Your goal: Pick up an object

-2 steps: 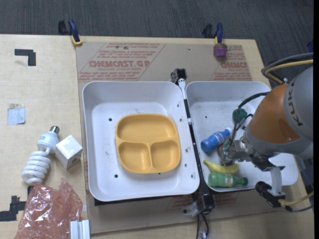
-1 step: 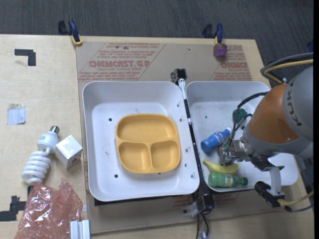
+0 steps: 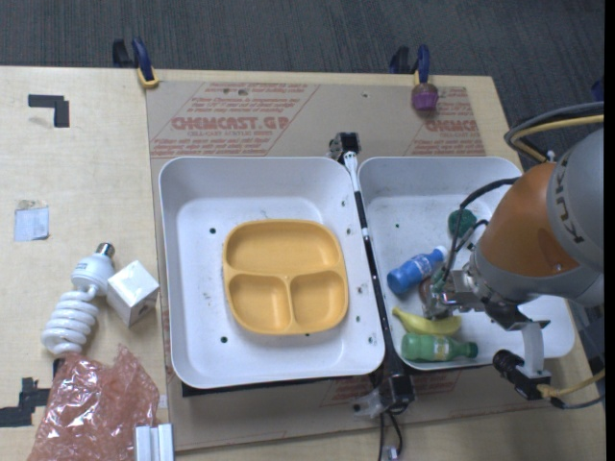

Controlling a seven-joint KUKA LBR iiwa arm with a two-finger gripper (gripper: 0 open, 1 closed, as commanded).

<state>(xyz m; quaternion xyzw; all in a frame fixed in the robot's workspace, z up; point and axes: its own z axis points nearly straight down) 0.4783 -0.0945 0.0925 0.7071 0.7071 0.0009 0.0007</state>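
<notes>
Floor (image 3: 288,12): dark grey carpet, visible along the top edge. Surface (image 3: 67,190): pale wood-grain board with black corner markings (image 3: 50,109) on its left side. A brown cardboard sheet (image 3: 240,113) printed in red lettering lies on it, held by two blue clamps (image 3: 142,60) at its far edge. Lighting even.

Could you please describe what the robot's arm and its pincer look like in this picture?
The arm is a bulky, rounded grey body with a broad orange band above the wrist and part of dark lettering on its grey shell. Yellow and black cables loop beside it. The pincer is a compact assembly of dark and silvery metal parts with thin wires around it.
</notes>
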